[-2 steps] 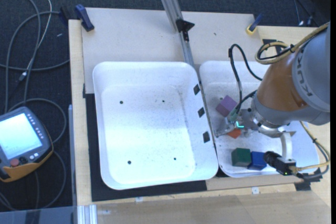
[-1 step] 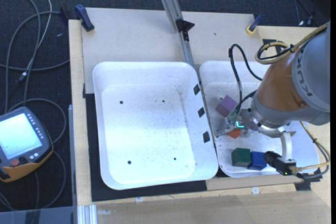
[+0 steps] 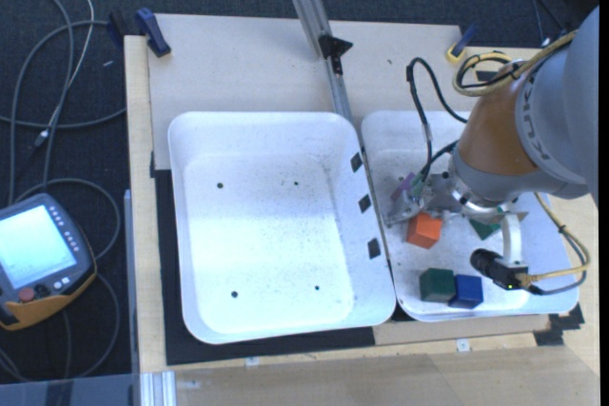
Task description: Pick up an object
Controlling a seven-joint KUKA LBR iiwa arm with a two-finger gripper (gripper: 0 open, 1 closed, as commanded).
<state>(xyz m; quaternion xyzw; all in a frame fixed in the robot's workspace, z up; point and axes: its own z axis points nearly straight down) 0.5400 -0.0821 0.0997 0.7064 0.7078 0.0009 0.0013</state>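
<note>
Nearest, in the right bin (image 3: 561, 304), a green block (image 3: 438, 284) touches a blue block (image 3: 467, 291). Just beyond them an orange block (image 3: 424, 230) lies beside the gripper (image 3: 416, 197), whose finger state I cannot tell. The left bin (image 3: 190, 133) sits alongside.

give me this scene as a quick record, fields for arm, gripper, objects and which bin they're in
arm: grey arm reaching in from the right, over the right bin
gripper: gripper low in the right bin, just above the orange block; grasp cannot be judged
objects in right bin: orange block, green block, blue block, green piece partly hidden under the wrist
left bin: speckled white floor
</note>
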